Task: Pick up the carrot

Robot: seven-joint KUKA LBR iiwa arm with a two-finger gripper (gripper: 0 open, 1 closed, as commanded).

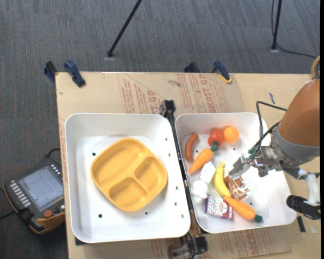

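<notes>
Two carrot-like pieces lie in the right bin (270, 212). One orange carrot (201, 160) lies slanted at the bin's left middle, its thick end near a red pepper (215, 137). A second orange carrot (240, 208) with a green tip lies near the front, beside a small carton (218, 207). My gripper (239, 167) hangs over the bin's middle, just right of the banana (221, 180) and above a small brown snack box (237, 188). It stands apart from both carrots. Nothing shows in its grasp.
The right bin also holds a sausage (190, 146), an orange (230, 134) and white lumps (203, 178). A yellow divided plate (129, 175) lies in the left bin (78, 144). The bins' shared wall runs down the middle. A pendant (36, 196) sits off the bench's left.
</notes>
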